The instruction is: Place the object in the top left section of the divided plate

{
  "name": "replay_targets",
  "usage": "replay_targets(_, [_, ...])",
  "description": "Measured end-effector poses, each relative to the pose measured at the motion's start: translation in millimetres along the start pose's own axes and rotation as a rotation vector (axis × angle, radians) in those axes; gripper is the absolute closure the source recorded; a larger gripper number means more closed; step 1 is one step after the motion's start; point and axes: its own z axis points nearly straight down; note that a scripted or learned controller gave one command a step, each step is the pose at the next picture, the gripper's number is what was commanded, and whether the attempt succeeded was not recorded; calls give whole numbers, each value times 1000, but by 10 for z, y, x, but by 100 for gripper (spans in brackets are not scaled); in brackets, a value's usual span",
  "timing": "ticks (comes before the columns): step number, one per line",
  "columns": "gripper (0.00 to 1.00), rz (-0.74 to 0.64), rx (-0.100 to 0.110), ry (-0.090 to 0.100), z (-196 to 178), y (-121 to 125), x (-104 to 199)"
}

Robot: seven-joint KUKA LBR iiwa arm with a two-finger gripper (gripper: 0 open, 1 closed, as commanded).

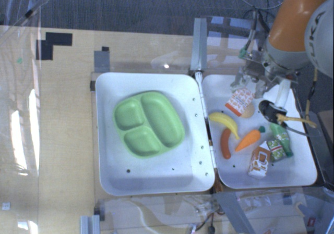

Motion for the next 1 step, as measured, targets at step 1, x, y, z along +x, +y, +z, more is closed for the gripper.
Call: replay_targets(1, [100,-80,7,1,737,-399,809])
